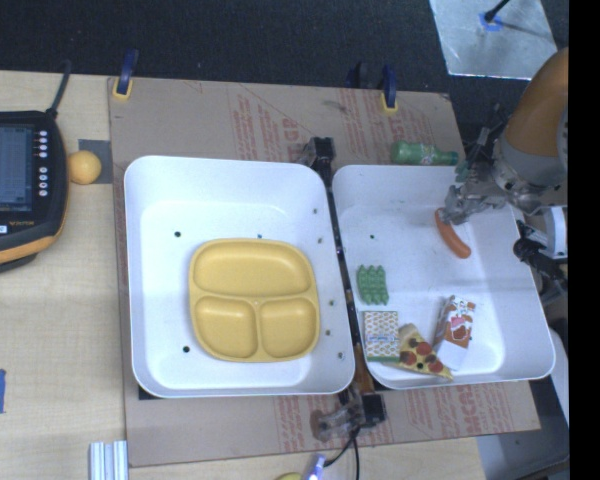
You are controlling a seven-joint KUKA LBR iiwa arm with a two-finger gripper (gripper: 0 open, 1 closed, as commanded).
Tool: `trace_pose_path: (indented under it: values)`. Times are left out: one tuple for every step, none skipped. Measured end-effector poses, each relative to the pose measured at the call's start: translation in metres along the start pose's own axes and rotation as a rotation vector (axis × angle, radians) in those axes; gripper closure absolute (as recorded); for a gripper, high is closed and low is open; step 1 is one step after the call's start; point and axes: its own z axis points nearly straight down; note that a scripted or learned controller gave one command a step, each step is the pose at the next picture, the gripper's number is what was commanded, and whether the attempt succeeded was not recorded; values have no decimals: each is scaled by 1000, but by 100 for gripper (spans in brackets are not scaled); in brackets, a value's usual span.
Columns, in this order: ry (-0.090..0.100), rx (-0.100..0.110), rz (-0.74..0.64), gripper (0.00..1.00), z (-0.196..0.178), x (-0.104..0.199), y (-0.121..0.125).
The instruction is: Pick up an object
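Observation:
The right bin (500,368) holds an orange-red sausage (455,237) near its far right, a green ridged block (372,284) by its left wall, and a small printed card (381,333), a pizza slice (421,354) and a red-and-white packet (460,324) near its front. My gripper (464,200) hangs at the far right of this bin, just above the sausage's upper end. The left bin (160,183) holds a yellow three-compartment plate (253,299).
A green bottle (423,153) lies on the cardboard behind the right bin. A teach pendant (15,188) and an orange ball (84,166) sit at the left of the bench. Blue clamps (126,71) pin the cardboard's far edge.

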Motion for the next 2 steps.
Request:
trace_pose_path:
  values:
    - [0, 0, -1, 0, 0, 0, 0]
    - [0, 0, -3, 100, -11, 0, 0]
